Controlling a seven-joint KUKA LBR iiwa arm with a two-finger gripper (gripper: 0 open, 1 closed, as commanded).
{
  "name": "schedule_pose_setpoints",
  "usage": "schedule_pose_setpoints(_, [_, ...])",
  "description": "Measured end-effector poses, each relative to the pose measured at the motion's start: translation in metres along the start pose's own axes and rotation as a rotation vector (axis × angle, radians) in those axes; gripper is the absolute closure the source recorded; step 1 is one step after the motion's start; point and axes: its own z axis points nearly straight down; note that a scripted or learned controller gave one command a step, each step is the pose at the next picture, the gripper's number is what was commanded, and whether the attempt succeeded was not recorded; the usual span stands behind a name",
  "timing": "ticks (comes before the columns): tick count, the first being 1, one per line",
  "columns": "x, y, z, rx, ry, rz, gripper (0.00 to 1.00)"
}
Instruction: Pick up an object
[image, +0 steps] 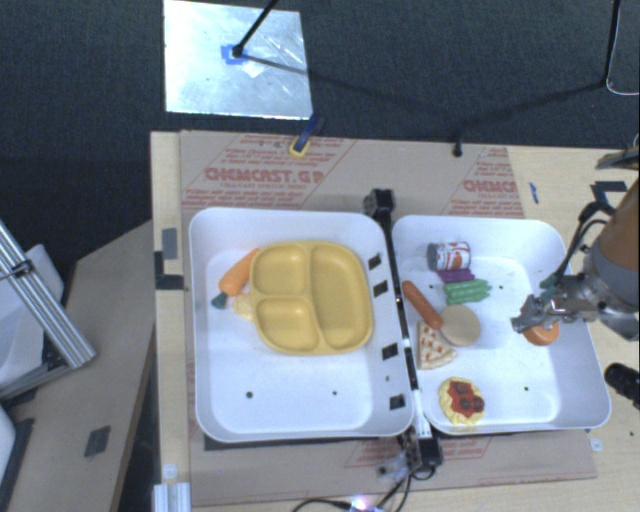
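At right edge of right bin (585, 400): end effector (532, 322), low over the bin floor; grip state cannot be told. Item: small orange object (543, 334), directly beneath and touching the tip, slightly toward the near-right. No clear long axis. Judgement: coming move needs a straight descent, hardly any sideways shift.

Counting two white bins: left bin (210, 300), right bin (520, 400). Showing in the left: one yellow divided plate (305, 297), one carrot (238, 272). Showing in the right: one can (449, 255), one purple piece (456, 274), one green piece (467, 291), one sausage (421, 303), one round tan disc (461, 325), one pizza slice (434, 349), one spaghetti plate (462, 399), one orange item (541, 333) by the arm. Totalling ten loose items.
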Motion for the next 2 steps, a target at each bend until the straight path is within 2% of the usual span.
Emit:
schedule_pose_setpoints(1, [0.0, 0.002, -0.021, 0.002, 0.0, 0.0, 1.0])
schedule_pose_setpoints(2, [0.059, -0.006, -0.025, 0.005, 0.004, -0.005, 1.0])
